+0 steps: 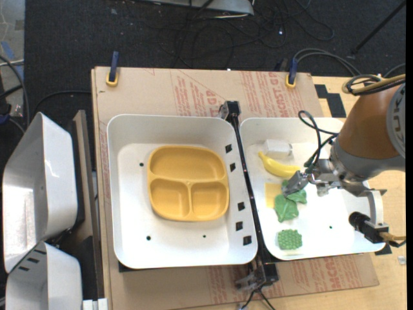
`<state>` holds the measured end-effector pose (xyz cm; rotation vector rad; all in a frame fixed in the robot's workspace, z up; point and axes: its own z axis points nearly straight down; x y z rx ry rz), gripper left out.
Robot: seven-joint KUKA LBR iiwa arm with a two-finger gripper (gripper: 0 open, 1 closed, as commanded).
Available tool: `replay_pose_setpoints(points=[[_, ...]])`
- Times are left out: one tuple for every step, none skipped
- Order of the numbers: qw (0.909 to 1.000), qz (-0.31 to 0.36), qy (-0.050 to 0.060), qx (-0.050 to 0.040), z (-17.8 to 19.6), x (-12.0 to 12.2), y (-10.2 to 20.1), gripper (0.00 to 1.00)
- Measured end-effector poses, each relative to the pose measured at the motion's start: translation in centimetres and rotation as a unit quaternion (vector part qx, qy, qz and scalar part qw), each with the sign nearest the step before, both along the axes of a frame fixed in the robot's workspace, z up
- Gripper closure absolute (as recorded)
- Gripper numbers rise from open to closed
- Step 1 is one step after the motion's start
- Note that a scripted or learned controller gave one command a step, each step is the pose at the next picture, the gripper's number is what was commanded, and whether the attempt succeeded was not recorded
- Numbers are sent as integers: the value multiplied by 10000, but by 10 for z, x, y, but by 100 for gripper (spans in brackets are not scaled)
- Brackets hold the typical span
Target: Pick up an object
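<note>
Two-finger metal tool [295, 183] is sitting in the right white bin [335, 241], touching the crumpled green leafy piece [288, 205]; can't tell its state; yellow banana [277, 166] is lying just beside; yellow divided plastic tray [188, 182] is resting in the left white bin [122, 192].

One fixed overhead camera, slanted down (both bins [122, 192] framed).
</note>
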<state>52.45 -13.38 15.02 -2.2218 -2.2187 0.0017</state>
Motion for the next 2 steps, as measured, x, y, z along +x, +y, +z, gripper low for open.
replay_pose_setpoints(points=[[10000, -2, 8, 2, -53, -1, 1, 0], [10000, -9, -7, -1, -41, 0, 0, 100]])
